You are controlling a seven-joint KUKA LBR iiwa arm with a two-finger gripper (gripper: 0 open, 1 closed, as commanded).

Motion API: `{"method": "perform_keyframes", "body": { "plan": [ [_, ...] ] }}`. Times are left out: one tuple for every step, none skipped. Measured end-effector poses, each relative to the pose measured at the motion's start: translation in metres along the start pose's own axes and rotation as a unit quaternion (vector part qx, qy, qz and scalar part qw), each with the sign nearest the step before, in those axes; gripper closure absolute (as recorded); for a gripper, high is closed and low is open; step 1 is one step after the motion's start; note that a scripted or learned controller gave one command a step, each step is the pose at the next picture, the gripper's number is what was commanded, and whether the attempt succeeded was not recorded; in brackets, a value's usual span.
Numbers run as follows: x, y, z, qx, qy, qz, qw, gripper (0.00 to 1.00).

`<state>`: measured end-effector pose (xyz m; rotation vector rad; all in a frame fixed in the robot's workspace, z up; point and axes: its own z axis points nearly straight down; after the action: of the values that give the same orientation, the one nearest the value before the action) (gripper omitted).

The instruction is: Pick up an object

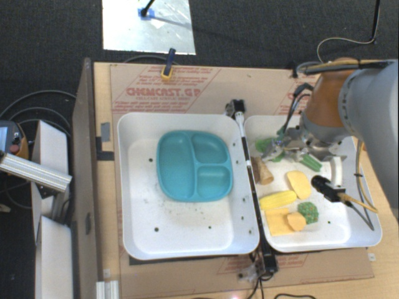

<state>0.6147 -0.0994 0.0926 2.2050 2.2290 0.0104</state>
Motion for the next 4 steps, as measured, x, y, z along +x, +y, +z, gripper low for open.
{"method": "perform_keyframes", "body": {
  "plan": [
    [-0.021,0.048,0.005,0.0,0.0,0.002,1.0,0.0],
    [-0.04,-0.012,-0.037,0.004,-0.001,0.006,1.0,0.0],
    [-0.081,-0.001,0.006,0.004,-0.001,0.006,1.0,0.0],
    [-0.079,0.001,-0.007,0.002,-0.001,0.003,1.0,1.0]
  ]
}}
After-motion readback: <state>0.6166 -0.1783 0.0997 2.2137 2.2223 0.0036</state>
